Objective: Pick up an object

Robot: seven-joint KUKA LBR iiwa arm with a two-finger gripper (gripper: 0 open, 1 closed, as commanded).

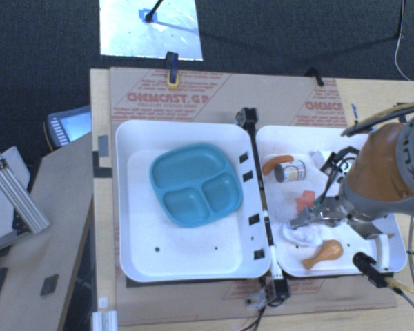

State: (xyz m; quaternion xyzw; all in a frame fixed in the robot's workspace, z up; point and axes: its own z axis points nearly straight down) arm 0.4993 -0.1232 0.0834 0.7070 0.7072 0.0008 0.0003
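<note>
From my seat I see the arm [383,167] reaching in from the right and bent low over the right bin [393,257], with the gripper [302,221] down near the bin floor, just above a white crumpled thing [302,236] that lies toward the front. Whether it is spread wide, pinched narrow or holding anything I cannot tell; the tip is dark, small and partly masked by its own metal. Candidates for the pick lie all around it: a red piece [305,200] just behind the tip, a tan drumstick [324,254] near the front wall, and farther back an orange sausage [277,163] touching a small can [290,172] on its side. The left bin [134,254] bears a blue divided plate [196,183], well apart from the arm. To do this step well, I judge the tip should settle on one target, most likely the white thing beneath it or the red piece, centre over it, and go straight down so it does not push the thing aside. The soft white thing may crumple or slip; the red piece looks firmer, though it sits close to the other items.
</note>
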